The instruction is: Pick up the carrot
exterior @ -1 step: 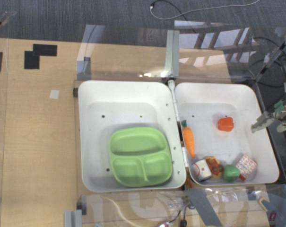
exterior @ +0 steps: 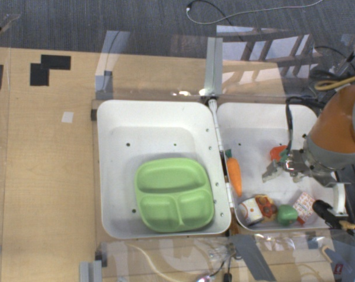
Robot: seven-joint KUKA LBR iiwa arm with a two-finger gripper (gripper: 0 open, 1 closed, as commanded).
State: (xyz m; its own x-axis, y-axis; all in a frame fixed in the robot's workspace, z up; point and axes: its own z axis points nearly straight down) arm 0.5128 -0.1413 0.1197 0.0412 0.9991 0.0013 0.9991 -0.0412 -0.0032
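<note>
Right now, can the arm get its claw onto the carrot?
Probably yes. The carrot lies uncovered along the right bin's left wall, with bare floor between it and the claw. That wall close beside it could crowd one finger.

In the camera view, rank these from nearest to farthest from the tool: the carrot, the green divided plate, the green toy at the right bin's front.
From the tool, in the right bin:
1. Green toy, just in front of it, at the bin's front edge.
2. Carrot, along that bin's left wall.
3. Green divided plate, in the left bin.
</note>
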